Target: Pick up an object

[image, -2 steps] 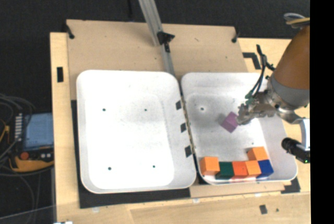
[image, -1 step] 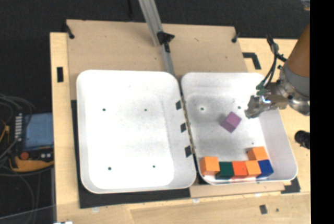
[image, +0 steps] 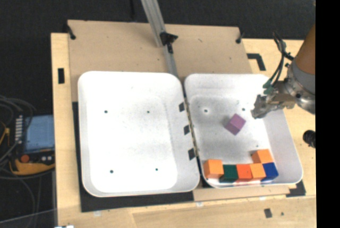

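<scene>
Gripper: the gripper (image: 258,110) is seen at the right edge of the right bin (image: 212,83), above its upper right part; whether it is open or closed cannot be told, and nothing is seen held in it.
Arm: the grey arm (image: 303,70) is seen entering from the right, with cables looped above the wrist.
Purple block: a purple block (image: 235,124) is found just beside the gripper, to its lower left, tilted on the bin floor and apart from the other blocks.
Row of blocks: well below the gripper, along the near wall of the right bin, an orange block (image: 214,167), a green block (image: 229,172), a second orange block (image: 244,171) and a blue block (image: 270,169) are set side by side; a further orange block (image: 261,157) is seen just behind the blue one.
Left bin: the left bin (image: 133,131) is placed far to the left of the gripper, touching the right bin along a shared edge.
Bench: both bins are carried by the bench (image: 212,38), whose bare board is seen behind the gripper.
Metal rail: a metal rail (image: 150,1) is seen slanting down from the top towards the gap between the bins.
</scene>
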Tool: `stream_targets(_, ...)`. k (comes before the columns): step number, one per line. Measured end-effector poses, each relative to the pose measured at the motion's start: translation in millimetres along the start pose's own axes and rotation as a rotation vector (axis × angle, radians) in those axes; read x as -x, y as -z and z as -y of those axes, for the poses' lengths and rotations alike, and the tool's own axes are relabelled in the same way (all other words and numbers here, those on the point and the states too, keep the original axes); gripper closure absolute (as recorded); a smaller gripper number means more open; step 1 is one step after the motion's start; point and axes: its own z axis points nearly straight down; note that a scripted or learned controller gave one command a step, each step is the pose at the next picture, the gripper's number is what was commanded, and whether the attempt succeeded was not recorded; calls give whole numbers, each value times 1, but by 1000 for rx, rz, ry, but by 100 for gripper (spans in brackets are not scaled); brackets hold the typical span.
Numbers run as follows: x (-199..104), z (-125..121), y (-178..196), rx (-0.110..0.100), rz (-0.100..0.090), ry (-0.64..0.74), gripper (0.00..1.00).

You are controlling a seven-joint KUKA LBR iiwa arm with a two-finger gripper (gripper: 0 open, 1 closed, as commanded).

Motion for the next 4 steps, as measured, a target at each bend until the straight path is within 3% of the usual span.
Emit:
stream_targets(1,-49,-16,-16,-4,-1,-2,100)
stream_targets(3,-161,-35,-11,-2,-1,0,100)
stream_targets(4,-210,-47,-31,-5,0,-2,100)
